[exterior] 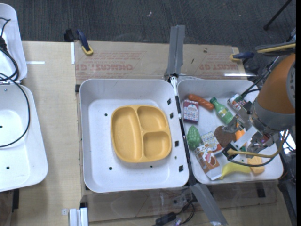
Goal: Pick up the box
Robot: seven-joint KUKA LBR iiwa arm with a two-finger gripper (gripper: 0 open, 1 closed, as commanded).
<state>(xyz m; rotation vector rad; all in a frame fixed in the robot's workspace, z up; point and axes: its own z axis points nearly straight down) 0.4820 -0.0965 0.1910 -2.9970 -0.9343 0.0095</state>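
Box point(190, 110) lies flat at upper left of right bin point(277, 171), carrot point(200, 100) touching; gripper point(237, 145) well off over the clutter, can't tell its state—reposition over box centre, descend square.

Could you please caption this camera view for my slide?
Gripper low in the cluttered right bin, near the box; yellow divided plate in the left bin.
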